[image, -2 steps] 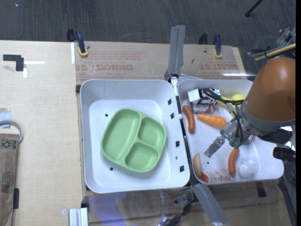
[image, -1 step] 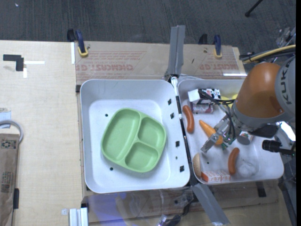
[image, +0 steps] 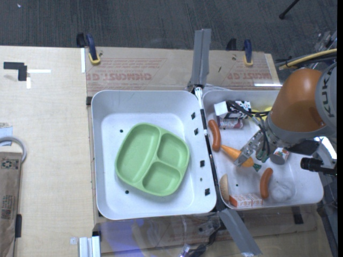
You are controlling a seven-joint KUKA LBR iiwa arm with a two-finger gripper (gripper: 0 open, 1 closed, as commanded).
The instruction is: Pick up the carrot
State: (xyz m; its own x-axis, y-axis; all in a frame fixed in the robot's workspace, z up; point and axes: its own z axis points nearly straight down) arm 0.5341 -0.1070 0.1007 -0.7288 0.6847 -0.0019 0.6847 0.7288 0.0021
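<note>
The counter (image: pixel 43 116) carries two white bins side by side. The left bin (image: pixel 107 111) holds a green divided plate (image: pixel 153 159). The right bin (image: pixel 316 194) holds the clutter: two sausages (image: pixel 215 134), a small red-and-white box (image: pixel 245 200), a bread piece (image: pixel 224 185) and the carrot (image: pixel 231 152).

The arm (image: pixel 300 103) reaches in over the right bin, and the claw (image: pixel 252 155) sits low at the carrot's right end, touching or just beside it. The view does not resolve whether the claw is released or clenched, and the carrot cannot be confirmed as grasped.

The step in hand appears to be the approach or grasp. The next move calls for a firm closure across the carrot's body, then a vertical lift clear of the nearby sausage.
</note>
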